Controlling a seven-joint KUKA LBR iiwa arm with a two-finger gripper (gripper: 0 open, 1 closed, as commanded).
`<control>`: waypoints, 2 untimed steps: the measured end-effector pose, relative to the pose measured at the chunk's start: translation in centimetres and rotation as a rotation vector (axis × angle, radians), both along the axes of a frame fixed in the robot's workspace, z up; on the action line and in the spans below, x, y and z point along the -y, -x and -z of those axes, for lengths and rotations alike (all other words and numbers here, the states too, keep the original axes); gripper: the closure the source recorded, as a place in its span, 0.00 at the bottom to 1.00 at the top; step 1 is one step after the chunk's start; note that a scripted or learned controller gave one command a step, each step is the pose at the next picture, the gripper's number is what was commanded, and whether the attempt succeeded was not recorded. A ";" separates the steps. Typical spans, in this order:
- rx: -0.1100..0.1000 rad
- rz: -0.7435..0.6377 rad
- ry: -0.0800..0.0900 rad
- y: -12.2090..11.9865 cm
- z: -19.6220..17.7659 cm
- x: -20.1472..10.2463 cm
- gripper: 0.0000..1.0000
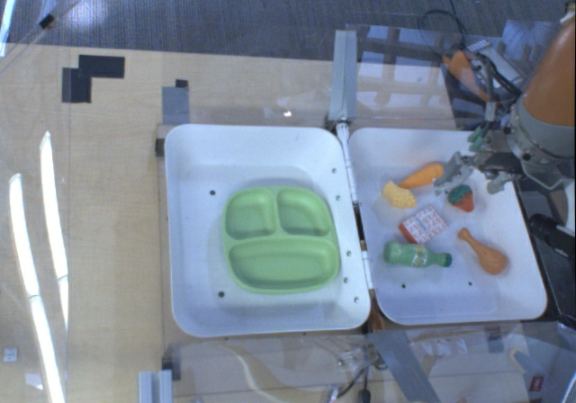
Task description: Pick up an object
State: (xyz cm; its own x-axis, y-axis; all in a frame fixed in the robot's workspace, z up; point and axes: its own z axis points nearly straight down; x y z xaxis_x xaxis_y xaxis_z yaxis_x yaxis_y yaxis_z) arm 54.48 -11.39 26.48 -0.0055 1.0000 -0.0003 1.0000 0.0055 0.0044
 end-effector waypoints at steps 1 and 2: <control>-0.002 0.017 0.000 -5.2 12.4 3.3 0.00; -0.005 -0.216 0.001 -10.0 17.7 1.2 0.00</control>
State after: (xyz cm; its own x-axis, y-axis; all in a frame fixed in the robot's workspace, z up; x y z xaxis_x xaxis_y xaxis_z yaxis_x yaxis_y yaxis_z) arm 64.45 -12.57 8.74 -0.2195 0.9756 -0.0009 0.9756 0.2195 -0.0003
